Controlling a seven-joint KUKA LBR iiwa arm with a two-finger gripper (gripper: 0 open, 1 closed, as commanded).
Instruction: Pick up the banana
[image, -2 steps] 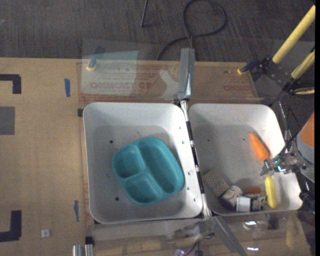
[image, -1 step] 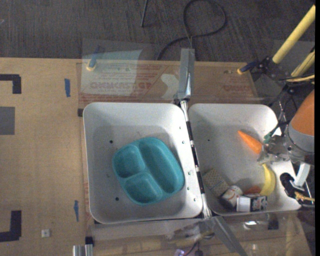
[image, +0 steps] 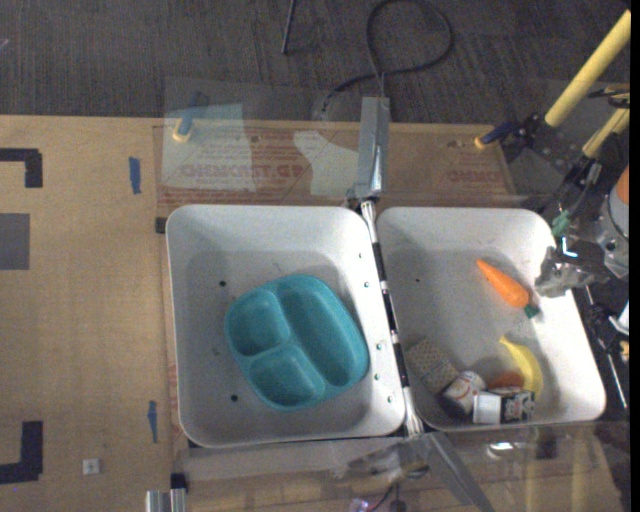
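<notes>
The yellow banana (image: 523, 362) lies in the right bin (image: 440, 250), close to its right wall and toward the front. My gripper (image: 556, 276) hangs over that bin's right rim, behind the banana and apart from it, just right of an orange carrot (image: 503, 284). Nothing shows between the gripper and the banana.
A brown block (image: 431, 361), a small can (image: 462, 390) and a little carton (image: 506, 405) crowd the right bin's front, beside the banana. The left bin (image: 200, 250) holds a teal divided plate (image: 294, 340). Yellow poles (image: 590, 70) and cables stand at the back right.
</notes>
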